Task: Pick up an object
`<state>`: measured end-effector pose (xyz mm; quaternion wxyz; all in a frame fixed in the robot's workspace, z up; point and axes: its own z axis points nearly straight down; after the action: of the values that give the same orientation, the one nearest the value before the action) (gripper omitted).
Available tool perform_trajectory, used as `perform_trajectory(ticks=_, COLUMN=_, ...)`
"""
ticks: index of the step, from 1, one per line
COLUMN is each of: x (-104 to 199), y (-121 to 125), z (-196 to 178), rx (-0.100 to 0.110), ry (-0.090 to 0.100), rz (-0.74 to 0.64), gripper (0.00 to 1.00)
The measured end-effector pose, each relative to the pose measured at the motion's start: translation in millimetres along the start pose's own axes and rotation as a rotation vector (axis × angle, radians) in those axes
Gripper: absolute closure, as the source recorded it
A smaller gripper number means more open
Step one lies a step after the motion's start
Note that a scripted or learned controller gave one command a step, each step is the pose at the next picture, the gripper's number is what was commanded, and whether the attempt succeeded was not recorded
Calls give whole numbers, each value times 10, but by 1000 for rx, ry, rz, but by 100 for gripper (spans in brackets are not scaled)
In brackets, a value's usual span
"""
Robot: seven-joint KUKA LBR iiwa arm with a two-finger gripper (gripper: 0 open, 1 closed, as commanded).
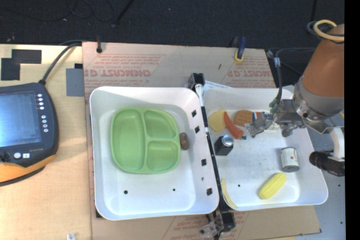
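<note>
In the right bin (306,197), my gripper (259,123) hangs low over the back part, just right of a brown round piece (243,117) and a red pepper-like piece (233,126). A yellow round piece (216,120) lies left of those. A dark, silver-topped object (224,145) sits near the bin's left wall. A small silver can (289,158) lies right of centre, and a yellow corn cob (272,185) rests toward the front. Nothing is visibly held in the gripper.
The left bin (112,194) holds a green divided plate (145,140) with a small brown object (184,141) at its right edge. A pale yellow strip (226,193) lies along the right bin's front left. A tablet-like pendant (25,123) sits left of the bench.
</note>
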<state>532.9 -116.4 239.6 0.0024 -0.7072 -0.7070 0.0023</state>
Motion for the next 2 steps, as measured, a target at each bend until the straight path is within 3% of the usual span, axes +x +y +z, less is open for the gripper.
perform_trajectory(ticks=1, x=137, y=400, z=1538, rx=6, ry=2, rz=-2, gripper=0)
perform_trajectory(ticks=2, x=131, y=-585, z=1546, rx=-1, ry=1, rz=2, gripper=0)
